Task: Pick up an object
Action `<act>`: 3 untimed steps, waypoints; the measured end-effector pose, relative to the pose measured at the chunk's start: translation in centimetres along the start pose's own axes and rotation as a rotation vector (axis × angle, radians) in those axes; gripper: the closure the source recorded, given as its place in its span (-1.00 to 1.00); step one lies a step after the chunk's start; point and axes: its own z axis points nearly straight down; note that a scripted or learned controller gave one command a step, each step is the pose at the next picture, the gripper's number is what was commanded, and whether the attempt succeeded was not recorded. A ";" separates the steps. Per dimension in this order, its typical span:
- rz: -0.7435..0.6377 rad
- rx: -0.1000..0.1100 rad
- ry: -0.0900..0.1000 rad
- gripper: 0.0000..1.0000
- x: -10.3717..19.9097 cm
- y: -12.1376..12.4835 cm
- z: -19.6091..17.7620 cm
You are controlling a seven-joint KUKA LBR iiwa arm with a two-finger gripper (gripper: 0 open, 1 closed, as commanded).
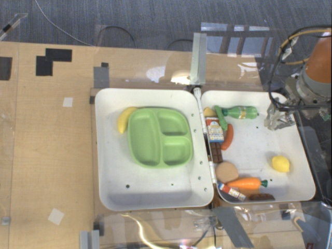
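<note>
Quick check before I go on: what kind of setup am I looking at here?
Likely a lab bin-picking bench: two white bins side by side, toy food such as a carrot and lemon, and the arm's end effector over the right bin.

matt green plastic tray [158, 137], smooth white bins [111, 191], pale wood-grain bench [46, 154], glossy green bottle [239, 112].

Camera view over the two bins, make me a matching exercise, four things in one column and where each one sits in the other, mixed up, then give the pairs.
Things:
1. green divided tray
2. banana
3. lemon
4. green bottle

Places:
A. right bin, near its far edge, lying on its side
B. left bin, in the middle
C. right bin, toward the arm's side, by itself
D. left bin, tucked against the tray's left rim

Pairs: 1-B, 2-D, 3-C, 4-A
</note>
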 end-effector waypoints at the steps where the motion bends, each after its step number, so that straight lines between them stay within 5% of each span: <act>1: 0.016 -0.001 -0.007 1.00 -7.3 8.4 -4.4; 2: -0.222 0.004 -0.007 1.00 -6.8 2.9 -12.0; 3: -0.224 0.001 -0.005 -1.00 -6.8 3.1 -11.8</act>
